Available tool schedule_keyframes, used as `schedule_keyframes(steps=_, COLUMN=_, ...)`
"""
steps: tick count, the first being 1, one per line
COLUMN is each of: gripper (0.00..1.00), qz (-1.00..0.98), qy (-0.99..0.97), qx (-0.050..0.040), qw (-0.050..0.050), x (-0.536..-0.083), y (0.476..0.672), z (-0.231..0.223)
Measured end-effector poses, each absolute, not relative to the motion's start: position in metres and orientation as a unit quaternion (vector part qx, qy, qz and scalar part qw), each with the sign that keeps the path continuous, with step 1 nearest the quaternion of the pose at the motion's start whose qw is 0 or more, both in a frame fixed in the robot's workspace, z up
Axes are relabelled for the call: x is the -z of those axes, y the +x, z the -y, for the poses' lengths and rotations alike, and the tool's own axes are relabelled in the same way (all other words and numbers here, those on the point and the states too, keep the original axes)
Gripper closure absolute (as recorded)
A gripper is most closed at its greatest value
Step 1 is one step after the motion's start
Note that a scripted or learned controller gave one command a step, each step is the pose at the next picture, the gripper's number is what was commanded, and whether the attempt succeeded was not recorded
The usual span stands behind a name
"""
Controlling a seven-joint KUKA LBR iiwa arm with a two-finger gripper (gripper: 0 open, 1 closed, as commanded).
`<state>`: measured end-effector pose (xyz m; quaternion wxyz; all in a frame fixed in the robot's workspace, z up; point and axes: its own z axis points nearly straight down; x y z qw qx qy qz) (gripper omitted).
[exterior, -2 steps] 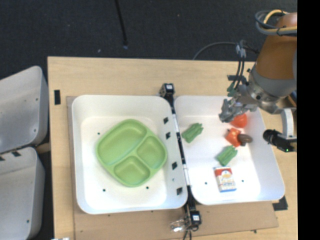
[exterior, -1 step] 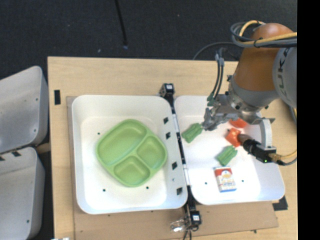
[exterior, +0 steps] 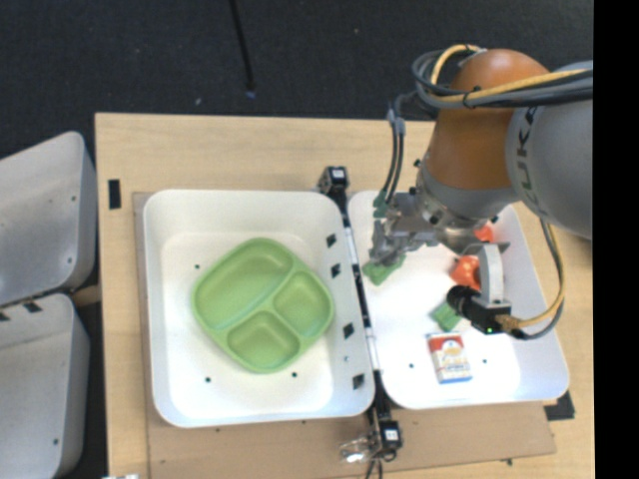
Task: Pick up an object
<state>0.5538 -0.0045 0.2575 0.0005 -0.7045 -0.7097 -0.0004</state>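
So far nothing is lifted: your gripper (exterior: pixel 384 252) hangs low at the right white bin's (exterior: pixel 499 382) left edge, over a small green block (exterior: pixel 378 272), perhaps touching it; finger state unclear.
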Motion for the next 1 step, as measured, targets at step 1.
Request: schedule_keyframes(steps=1, gripper=1.0, qz=0.71, qy=-0.704, qx=0.0001, qw=0.001, x=-0.2569, y=0.5382, z=-0.0526)
